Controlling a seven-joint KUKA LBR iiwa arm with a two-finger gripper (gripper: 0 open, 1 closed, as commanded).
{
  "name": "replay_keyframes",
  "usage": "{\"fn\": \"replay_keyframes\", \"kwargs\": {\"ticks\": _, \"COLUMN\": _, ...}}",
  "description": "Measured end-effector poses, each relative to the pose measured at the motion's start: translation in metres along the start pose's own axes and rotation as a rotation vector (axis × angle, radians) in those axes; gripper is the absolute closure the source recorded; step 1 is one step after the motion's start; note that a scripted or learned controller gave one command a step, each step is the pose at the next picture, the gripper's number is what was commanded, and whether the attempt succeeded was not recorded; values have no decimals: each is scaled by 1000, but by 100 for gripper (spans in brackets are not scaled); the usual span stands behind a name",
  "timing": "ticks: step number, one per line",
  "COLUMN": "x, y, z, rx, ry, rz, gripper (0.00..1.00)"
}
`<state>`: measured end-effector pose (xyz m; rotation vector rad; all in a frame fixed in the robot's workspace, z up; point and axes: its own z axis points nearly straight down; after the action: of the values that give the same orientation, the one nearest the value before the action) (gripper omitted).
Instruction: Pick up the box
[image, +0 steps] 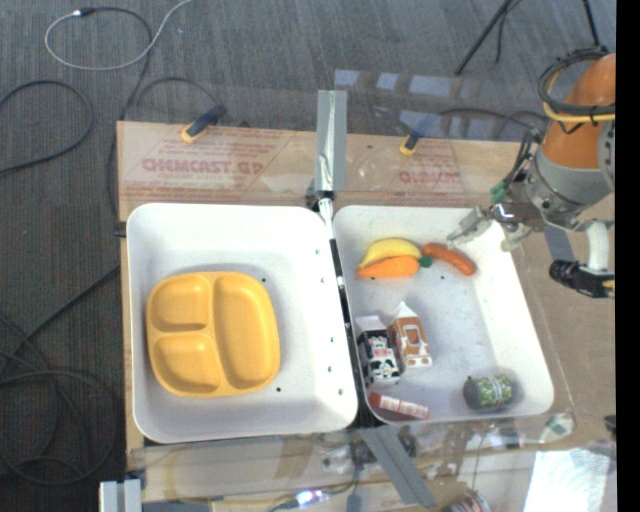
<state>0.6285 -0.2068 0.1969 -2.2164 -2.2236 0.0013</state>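
While the claw (492, 226) is hovering open and empty over the right bin's (525, 330) far corner, I am seeing nothing between its fingers. The box (410, 340) is lying well below-left of it, apart.

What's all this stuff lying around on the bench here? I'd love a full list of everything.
shallow white plastic bins: two, white, side by side on the bench.
yellow divided plastic tray: one, yellow, in the left bin.
yellow banana: one, yellow, top of the right bin.
orange carrots: two, orange, beside and under the banana.
small orange-and-white carton box: one, middle of the right bin.
small black-and-white carton: one, touching the box's left side.
red-and-white tube: one, at the right bin's bottom edge.
dark green round can: one, bottom right corner.
gripper: one, grey, over the right bin's top right corner, holding nothing.
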Motion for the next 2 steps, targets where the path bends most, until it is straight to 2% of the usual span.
{"fn": "replay_keyframes", "kwargs": {"ticks": 1, "x": 32, "y": -73, "z": 100, "rx": 1, "ry": 1, "rz": -111, "gripper": 0}}
{"fn": "replay_keyframes", "kwargs": {"ticks": 2, "x": 32, "y": -73, "z": 91, "rx": 1, "ry": 4, "rz": -110, "gripper": 100}}
